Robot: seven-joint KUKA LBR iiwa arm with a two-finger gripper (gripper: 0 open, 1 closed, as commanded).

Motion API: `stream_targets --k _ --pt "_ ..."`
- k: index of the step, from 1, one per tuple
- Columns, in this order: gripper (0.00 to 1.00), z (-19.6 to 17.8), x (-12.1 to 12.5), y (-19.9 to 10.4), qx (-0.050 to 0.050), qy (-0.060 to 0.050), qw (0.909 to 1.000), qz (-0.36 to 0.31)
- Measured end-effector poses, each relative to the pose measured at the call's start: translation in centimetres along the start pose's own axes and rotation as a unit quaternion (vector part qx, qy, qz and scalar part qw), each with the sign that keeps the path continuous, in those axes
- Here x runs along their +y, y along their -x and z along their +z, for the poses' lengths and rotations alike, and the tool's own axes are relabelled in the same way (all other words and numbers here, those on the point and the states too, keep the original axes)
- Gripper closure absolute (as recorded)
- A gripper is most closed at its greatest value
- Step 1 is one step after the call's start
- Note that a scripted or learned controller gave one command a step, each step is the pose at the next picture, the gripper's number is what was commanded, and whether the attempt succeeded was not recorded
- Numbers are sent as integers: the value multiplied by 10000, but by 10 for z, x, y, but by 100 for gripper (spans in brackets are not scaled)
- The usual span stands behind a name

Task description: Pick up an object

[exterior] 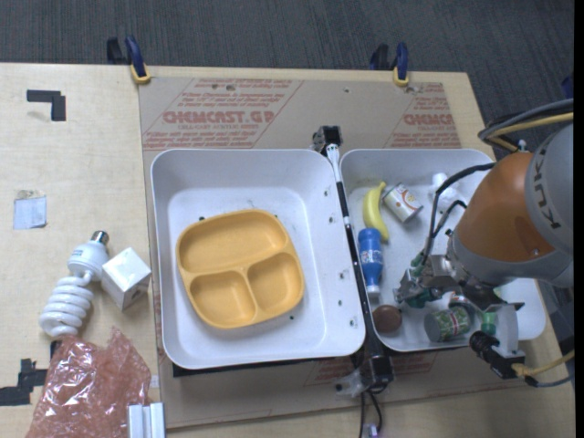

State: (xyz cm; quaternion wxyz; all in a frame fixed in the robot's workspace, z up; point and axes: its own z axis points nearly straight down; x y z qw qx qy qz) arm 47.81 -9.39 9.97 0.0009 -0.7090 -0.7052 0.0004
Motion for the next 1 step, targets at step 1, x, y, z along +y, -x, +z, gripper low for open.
stream_targets --k 1 --pt "100 -92 25 -79 -7 5 10000 -26"
